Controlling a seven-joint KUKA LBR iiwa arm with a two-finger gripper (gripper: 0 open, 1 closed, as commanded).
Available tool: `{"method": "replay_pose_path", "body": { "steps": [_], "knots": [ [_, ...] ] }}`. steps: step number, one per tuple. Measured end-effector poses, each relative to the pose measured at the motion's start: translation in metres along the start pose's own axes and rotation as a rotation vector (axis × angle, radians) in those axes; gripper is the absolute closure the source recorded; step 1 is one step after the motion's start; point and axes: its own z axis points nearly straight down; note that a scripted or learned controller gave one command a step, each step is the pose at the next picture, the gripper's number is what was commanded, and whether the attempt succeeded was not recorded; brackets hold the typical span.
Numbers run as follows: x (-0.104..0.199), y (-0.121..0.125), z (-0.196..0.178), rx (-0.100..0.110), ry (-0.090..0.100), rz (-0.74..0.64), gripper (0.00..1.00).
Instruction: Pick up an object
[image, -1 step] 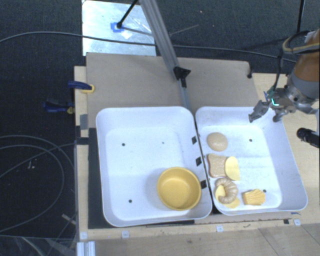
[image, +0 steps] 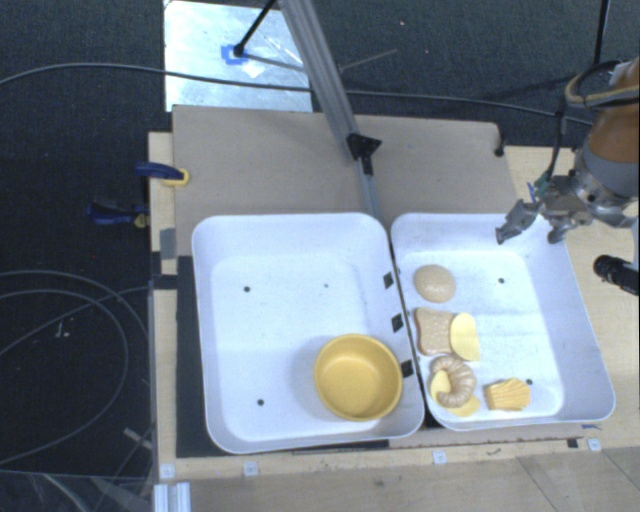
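Jaws (image: 533, 226) spread, grasping nothing, above right bin's (image: 560, 290) far edge. Round bun (image: 435, 283) lies well apart, toward the bin's middle.

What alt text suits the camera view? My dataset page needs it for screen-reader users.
The end effector hangs open over the right bin's far right corner, holding nothing. That bin holds five pale food pieces; the left bin holds a yellow bowl.

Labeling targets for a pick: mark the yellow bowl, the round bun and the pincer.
yellow bowl (image: 358, 376), camera view, middle of its inside floor.
round bun (image: 434, 283), camera view, center of its top.
pincer (image: 532, 228), camera view, midway between its fingertips.
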Motion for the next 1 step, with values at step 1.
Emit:
{"method": "replay_pose_path", "body": {
  "steps": [1],
  "knots": [
    [-0.0081, -0.0004, 0.0584, 0.004, 0.0, 0.004, 0.0]
  ]
}}
